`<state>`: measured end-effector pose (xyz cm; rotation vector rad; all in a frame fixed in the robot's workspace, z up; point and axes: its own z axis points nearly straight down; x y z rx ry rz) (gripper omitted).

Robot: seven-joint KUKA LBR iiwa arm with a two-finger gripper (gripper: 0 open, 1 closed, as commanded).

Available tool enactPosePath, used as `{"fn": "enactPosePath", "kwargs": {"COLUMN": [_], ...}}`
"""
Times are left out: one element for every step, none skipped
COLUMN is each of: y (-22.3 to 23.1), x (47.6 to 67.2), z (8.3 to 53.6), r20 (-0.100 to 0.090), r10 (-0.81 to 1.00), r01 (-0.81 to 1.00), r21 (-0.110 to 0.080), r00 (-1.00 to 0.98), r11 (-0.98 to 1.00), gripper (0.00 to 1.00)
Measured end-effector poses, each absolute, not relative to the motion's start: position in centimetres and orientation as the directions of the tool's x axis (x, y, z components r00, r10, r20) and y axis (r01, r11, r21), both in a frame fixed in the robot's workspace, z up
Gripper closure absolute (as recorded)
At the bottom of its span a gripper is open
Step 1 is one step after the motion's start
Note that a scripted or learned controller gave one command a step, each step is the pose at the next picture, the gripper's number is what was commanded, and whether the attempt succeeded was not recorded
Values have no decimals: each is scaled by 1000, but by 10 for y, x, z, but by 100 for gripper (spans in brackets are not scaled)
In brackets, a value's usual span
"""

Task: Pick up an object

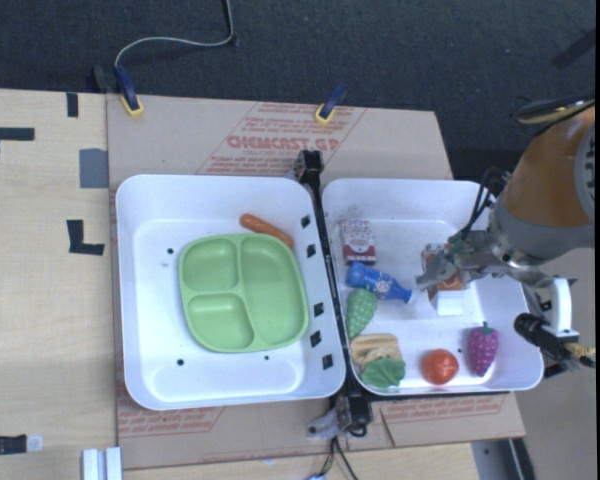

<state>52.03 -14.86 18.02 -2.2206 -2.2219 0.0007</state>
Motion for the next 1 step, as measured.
{"fn": "enactPosePath", "kwargs": {"y": [-50], "x": [511], "z": [239], "r20": [0], "r10": [1000], "r01": [1000], "r21": [-1], "r00": [-2], "r11": [2], "gripper": [100]}}
